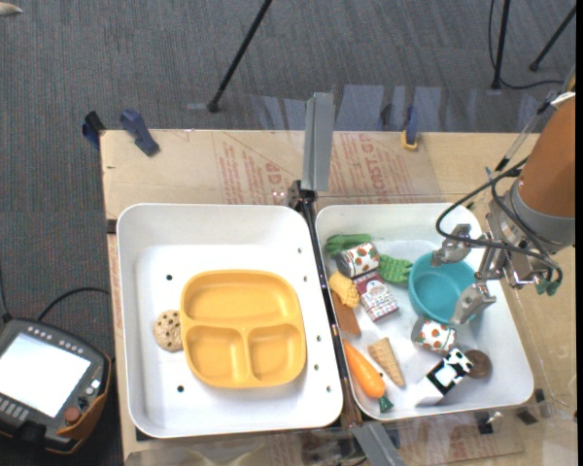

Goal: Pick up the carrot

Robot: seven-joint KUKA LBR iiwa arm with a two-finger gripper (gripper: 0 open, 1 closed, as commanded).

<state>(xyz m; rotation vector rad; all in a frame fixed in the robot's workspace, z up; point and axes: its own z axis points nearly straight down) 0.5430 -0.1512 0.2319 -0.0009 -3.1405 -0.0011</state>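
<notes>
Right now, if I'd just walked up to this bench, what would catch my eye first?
Probably the big yellow divided plate in the left bin, with a cookie beside it. Then the jumble of toy food in the right bin: an orange carrot near its front left corner and a teal bowl. The tool hangs open over that bowl.

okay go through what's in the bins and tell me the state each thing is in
carrot: lying flat in the right bin, not gripped
gripper: open, above the teal bowl
teal bowl: upright
yellow divided plate: right side up in the left bin
cookie: flat beside the plate
ice cream cone: on its side
</notes>
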